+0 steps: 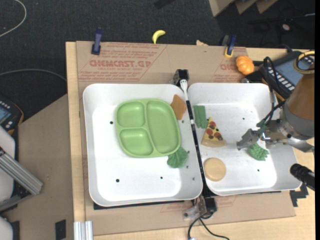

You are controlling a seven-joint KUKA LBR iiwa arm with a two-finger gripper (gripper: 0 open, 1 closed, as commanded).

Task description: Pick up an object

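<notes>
My gripper [252, 140] hangs low over the right part of the right bin [235, 91], on the grey arm that comes in from the right. A small leafy green toy [259, 152] lies on the bin floor just below and right of the gripper tip, touching or nearly touching it. To the left of it lie a pizza slice [213, 133], a green strip [200, 116] and a round tan cookie [215, 169]. The angle hides whether anything is held.
The left bin [100, 174] holds a green divided plate [148, 128], a brown piece [178, 106] at the plate's upper right and a green leafy toy [177, 158] at its lower right. An orange toy [244, 64] and a yellow banana [158, 35] lie outside the bins.
</notes>
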